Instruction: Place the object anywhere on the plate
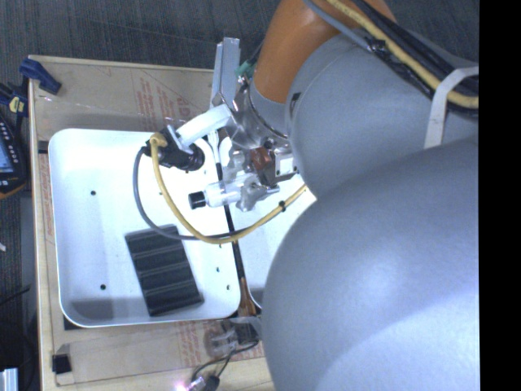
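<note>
Single fixed view from above the bench (122, 357), looking down at a slant. The left white bin (73, 218) lies in full sight, its four rims traceable against the bench's wooden border; dark floor shows past the bench's far edge at the top. The arm (383, 218) enters from the right and stands close to the lens, so its grey casing covers most of the right half. The second bin (259, 261) is largely hidden behind it; only a sliver, probably its near-left part, appears beside the dividing seam.
</note>
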Robot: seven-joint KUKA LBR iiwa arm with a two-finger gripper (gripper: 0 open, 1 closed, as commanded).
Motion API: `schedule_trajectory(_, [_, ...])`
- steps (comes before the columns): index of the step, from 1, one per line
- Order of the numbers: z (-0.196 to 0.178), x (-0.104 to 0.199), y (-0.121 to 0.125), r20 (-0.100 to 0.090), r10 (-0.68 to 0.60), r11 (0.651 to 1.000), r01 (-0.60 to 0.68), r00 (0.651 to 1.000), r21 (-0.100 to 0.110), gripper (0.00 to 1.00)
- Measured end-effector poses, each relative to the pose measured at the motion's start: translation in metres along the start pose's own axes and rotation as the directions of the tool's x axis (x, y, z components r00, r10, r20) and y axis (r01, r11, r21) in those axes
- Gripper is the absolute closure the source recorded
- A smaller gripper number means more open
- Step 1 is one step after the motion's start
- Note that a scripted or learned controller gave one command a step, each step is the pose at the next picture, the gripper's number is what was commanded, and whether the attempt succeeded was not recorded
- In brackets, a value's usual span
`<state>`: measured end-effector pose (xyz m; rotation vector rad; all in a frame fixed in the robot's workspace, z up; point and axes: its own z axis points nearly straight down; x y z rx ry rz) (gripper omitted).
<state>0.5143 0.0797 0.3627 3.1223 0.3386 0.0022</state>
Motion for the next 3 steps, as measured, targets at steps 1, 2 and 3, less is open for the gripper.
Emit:
schedule_trajectory(1, [0.085,0.130,0.024,0.006,-0.015,1.000,0.015,1.000,-0.003,1.00])
schedule_trajectory(2, [0.072,0.137,-0.057,0.000,-0.067,0.998,0.067,0.998,-0.002,1.00])
schedule_trajectory(3, [0.022,0.144,-0.112,0.004,-0.336,0.942,0.336,0.942,0.004,1.00])
